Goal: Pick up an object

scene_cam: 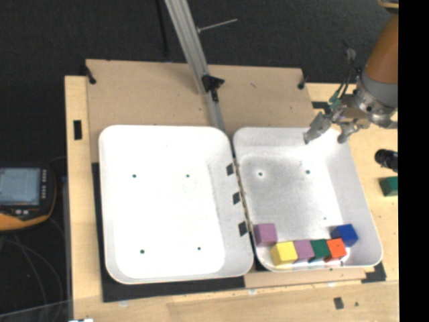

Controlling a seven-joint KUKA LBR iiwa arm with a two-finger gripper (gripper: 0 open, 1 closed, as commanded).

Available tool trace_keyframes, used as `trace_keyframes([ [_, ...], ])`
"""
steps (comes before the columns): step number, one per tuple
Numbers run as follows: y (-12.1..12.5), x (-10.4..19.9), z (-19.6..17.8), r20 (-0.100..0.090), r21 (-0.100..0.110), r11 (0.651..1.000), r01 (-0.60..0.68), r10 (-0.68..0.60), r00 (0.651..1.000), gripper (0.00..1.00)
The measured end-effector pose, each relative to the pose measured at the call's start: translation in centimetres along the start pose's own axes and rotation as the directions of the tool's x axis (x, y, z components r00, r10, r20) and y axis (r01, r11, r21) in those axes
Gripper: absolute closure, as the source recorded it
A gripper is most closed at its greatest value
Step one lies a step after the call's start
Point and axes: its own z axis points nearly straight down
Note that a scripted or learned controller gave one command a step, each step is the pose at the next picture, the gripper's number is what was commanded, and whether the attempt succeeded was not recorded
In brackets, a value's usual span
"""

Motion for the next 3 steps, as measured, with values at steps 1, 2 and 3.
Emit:
trace_keyframes([
  [1, 0.1, 0.0, -1.2, 0.003, -0.003, 1.0, 0.006, -0.006, 1.0, 1.0],
  [2, 0.9, 10.9, 6.8, -0.004, 0.003, 1.0, -0.001, 0.001, 1.0, 1.0],
  [3, -6.5, 15.1, 4.7, -0.003, 0.002, 1.0, -0.005, 0.005, 1.0, 1.0],
])
